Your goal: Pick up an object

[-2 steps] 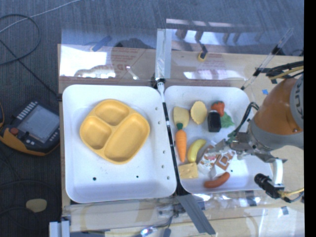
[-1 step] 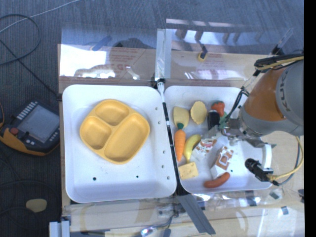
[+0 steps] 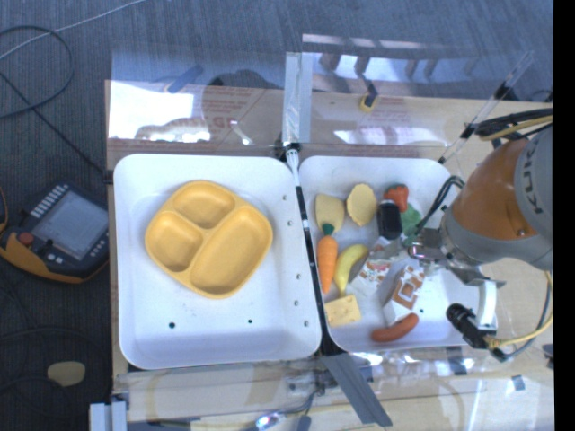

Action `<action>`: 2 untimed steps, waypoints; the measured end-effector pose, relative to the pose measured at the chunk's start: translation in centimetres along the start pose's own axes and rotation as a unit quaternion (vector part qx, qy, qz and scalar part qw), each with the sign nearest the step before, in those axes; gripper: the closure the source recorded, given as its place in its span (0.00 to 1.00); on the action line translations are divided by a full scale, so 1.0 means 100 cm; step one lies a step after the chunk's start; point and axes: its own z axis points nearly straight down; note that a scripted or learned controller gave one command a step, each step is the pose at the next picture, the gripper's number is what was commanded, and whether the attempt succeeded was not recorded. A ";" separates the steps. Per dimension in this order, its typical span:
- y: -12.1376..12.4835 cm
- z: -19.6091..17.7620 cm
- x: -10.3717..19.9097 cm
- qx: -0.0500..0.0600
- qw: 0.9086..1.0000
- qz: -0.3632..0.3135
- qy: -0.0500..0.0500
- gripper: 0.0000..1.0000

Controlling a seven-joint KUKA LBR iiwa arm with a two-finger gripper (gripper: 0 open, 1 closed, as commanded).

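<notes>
dark ribbed carpet surrounded the bench, with thin black cables trailing over it and an orange-edged handheld pendant (image 3: 56, 233) with a grey screen lying at the far left. the left white bin (image 3: 135, 330) was smooth, shallow plastic with rounded corners, and it bore a glossy yellow tray (image 3: 208, 237) moulded into three rounded compartments, turned at a slant. a narrow black strip ran between the two bins. the right white bin (image 3: 359, 171) held a huddle of toy foods: two pale yellow rounded pieces (image 3: 346, 206) near the top, an orange tapered carrot (image 3: 328, 260) lying upright along the divider, a curved yellow banana (image 3: 349, 266) just beside it, a flat yellow cheese wedge (image 3: 342, 311) below, a smooth red sausage (image 3: 394, 329) near the front wall, and printed white packets (image 3: 393, 281) in the middle. a small red and green piece (image 3: 400, 203) lay behind a black cylinder. the grey arm with its orange band (image 3: 492, 206) reached in from the right, bent low over the bin's right side. the gripper (image 3: 390, 221) pointed down among the items; whether it was open or closed could not be told.
</notes>
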 end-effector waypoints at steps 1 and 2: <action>0.005 0.001 0.001 0.006 1.000 -0.002 0.000 0.00; -0.017 -0.025 -0.034 0.037 0.995 0.096 -0.004 0.00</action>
